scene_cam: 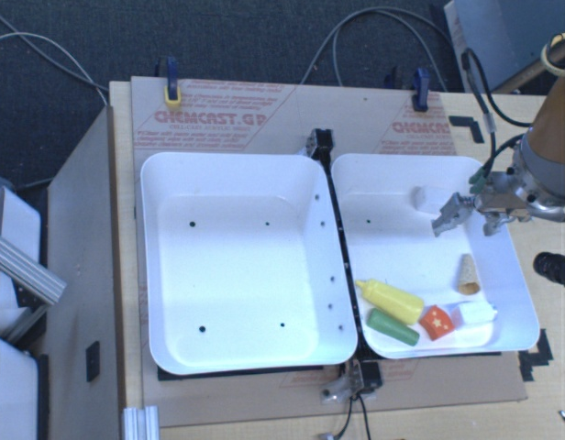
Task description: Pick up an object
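Note:
My gripper (pixel 469 220) hangs over the right bin (pixel 393 177) near its right wall, open, with nothing between its fingers. Just below it a tan cone (pixel 468 274) lies on the bin floor. At the bin's front sit a yellow bottle-like piece (pixel 391 299), a green cylinder (pixel 393 326), a red block (pixel 436 322) and a white-and-blue piece (pixel 476 313). A pale whitish object (pixel 420 196) lies toward the back, left of the gripper.
The left bin (pixel 163 246) stands beside the right one, and a black clip (pixel 320 142) sits at the back where they meet. Blue clamps (pixel 171 81) (pixel 420 87) hold the board's far edge. Cables loop behind the bench.

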Action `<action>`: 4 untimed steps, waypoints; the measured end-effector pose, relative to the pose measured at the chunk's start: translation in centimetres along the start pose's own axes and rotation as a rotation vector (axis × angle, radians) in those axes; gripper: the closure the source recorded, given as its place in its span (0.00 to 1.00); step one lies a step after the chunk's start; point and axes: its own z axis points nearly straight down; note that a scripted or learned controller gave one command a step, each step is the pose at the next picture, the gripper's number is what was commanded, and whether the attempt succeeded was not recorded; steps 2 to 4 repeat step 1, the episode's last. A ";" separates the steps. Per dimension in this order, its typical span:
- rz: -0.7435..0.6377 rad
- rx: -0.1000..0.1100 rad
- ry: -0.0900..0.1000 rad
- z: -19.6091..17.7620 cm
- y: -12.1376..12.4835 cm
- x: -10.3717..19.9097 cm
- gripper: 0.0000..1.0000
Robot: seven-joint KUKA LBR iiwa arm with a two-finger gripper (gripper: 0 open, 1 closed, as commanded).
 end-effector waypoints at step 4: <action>-0.001 0.015 0.004 15.4 -2.1 3.9 0.00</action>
